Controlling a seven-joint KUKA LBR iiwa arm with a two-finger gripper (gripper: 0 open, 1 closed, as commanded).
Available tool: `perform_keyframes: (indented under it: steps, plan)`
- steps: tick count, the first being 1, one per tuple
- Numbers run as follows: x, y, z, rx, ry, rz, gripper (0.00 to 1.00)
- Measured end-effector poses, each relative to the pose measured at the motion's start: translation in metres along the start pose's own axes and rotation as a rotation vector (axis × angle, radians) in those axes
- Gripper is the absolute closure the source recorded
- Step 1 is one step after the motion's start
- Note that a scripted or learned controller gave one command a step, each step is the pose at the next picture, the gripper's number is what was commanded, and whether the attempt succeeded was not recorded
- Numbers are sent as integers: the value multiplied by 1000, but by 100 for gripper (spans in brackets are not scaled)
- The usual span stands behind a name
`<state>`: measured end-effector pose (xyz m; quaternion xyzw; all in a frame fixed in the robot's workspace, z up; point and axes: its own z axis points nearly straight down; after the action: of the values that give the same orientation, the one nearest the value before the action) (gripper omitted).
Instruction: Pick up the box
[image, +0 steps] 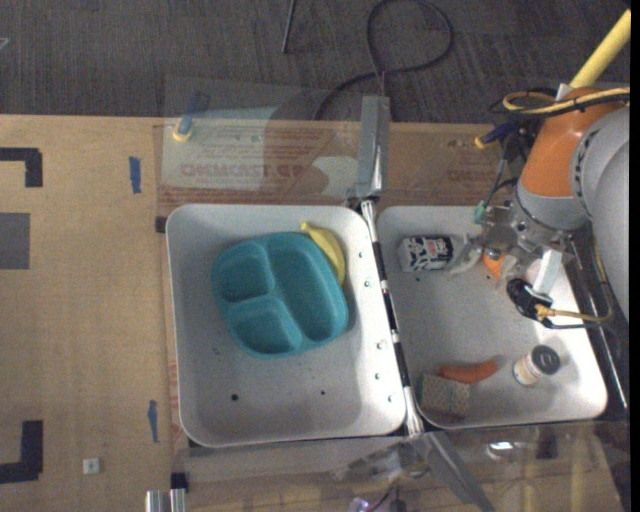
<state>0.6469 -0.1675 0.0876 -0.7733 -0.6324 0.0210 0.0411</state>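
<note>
Camera view: we see the box (428, 252) lying long axis left-right in the right bin (590, 400), just left of the claw (478, 255), whose opening we cannot tell.

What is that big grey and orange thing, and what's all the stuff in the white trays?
That's a robot arm, reaching in from the right. One camera looks down on it from above the bench. At the arm's end is its gripper, a hand with two fingers, low over the right bin. I can't tell if the fingers are open or shut, or if they hold anything. Just beside it lies a small black and white box, which it is meant to pick up. That bin also has an orange carrot-like thing, a small jar and a tan sponge-like piece. The left bin holds a teal divided tray with a banana at its edge.
</note>
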Motion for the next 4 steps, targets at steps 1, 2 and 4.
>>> perform_keyframes:
  steps: [1, 2, 4]
  plan:
    - [27, -3, 3, -19, -48, 144, 0]
    - [37, -2, -4, -22, -33, 138, 100]
    - [-6, 13, -2, 25, 36, 24, 0]
